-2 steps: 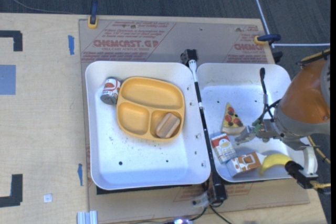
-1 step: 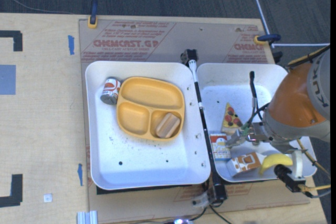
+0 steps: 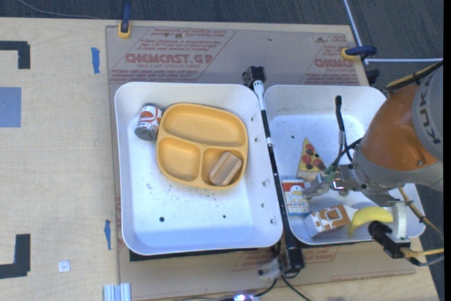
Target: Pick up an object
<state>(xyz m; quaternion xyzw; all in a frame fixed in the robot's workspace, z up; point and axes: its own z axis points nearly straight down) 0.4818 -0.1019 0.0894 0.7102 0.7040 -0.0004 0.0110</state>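
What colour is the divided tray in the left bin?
Yellow-orange, seen clearly in the camera view: the divided tray.

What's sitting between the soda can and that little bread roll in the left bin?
In the camera view, the yellow tray spans that stretch: the can lies beside its left rim, and the roll sits in its lower right compartment.

A broad orange band [image 3: 398,134] wraps the arm. Grey casing [image 3: 431,113] sits beyond it. Thin black cables [image 3: 341,127] run above the metallic gripper [image 3: 321,183].
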